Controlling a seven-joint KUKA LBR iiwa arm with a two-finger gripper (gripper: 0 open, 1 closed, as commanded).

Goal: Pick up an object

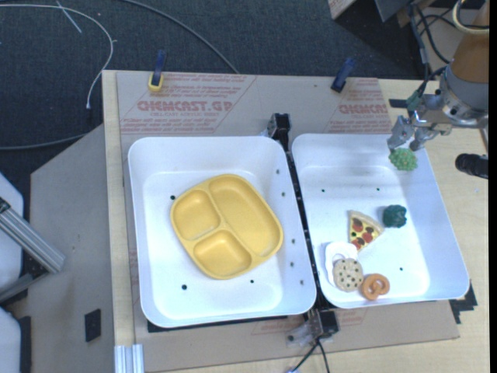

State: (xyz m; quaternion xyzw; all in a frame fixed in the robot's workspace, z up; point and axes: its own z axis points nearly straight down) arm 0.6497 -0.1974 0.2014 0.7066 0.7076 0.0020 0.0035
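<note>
Near the right bin's (435, 208) front edge we see a donut (375, 286), cookie (347, 273) and pizza slice (363, 229). At its far right corner our gripper (407, 140) has its fingers closed on a green broccoli piece (403, 159), apparently lifted; we judge the pick nearly done.

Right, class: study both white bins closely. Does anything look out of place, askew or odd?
One thing: the light green broccoli-like toy sits up at the right bin's far rim, directly under the gripper, apart from the other toy foods. The yellow three-compartment plastic tray lies turned at an angle in the left bin.
</note>
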